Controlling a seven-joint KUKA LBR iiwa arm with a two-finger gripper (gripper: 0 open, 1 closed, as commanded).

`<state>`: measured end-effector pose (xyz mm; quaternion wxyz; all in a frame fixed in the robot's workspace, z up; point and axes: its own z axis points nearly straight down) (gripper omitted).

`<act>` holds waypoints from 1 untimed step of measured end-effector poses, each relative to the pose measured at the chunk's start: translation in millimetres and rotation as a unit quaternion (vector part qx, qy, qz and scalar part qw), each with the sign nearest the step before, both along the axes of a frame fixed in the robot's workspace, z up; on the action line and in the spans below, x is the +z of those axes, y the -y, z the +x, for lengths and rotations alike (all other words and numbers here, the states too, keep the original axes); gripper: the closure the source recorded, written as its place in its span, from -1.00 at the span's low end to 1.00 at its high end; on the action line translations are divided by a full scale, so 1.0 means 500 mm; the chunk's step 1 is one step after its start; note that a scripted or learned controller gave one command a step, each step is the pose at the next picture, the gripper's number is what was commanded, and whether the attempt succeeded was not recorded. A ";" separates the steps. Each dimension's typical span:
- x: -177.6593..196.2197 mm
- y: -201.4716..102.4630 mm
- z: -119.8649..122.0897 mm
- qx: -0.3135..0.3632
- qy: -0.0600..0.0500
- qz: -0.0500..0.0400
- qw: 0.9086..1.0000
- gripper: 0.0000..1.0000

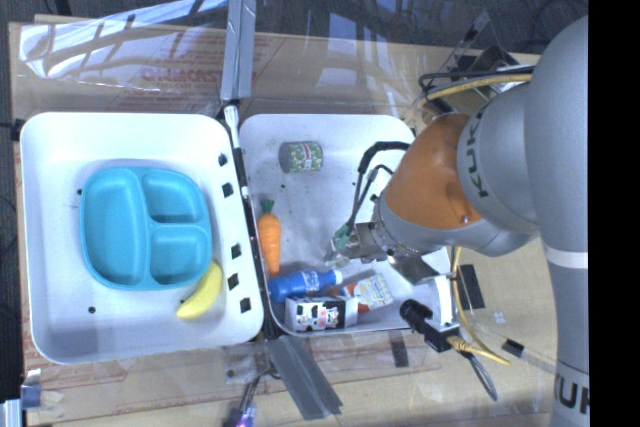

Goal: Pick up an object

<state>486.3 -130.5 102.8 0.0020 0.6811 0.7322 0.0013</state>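
Note:
The right bin (330, 127) holds several objects. A small green-grey can (300, 156) lies on its side near the far wall. An orange carrot (269, 240) lies along the left wall. A blue bottle (300, 283) lies near the front, beside a cow-patterned carton (318, 314) and a small red-and-white packet (374, 290). My gripper (352, 242) hangs low over the bin's middle, just above and right of the bottle, under the orange band (430, 180). Nothing shows in its grasp.
The left bin (40, 215) holds a blue divided plate (145, 225) with a yellow banana (203, 293) at its near right corner. A grey divider bar (237, 45) stands behind the bins. Cables and the arm's body cover the right bin's right side.

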 end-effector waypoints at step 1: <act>0.000 0.000 0.000 0.000 0.000 0.000 1.000 -1.00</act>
